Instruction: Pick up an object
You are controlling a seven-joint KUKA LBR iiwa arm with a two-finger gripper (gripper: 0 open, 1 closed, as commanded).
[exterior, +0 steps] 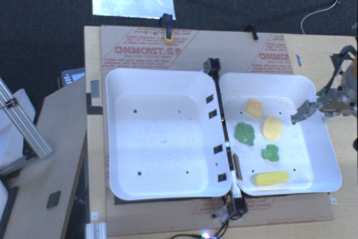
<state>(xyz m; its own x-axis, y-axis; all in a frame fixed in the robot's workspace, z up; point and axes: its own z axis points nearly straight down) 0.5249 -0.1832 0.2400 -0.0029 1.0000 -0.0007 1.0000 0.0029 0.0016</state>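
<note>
Claw (302,112) over right bin (321,137), near yellow lump (272,128).

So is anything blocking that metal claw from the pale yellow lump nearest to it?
Nothing visible does. The gripper sits over the right white bin, and only bare bin floor lies between it and the pale yellow rounded lump. The other pieces lie on the lump's far side or nearer the camera.
</note>
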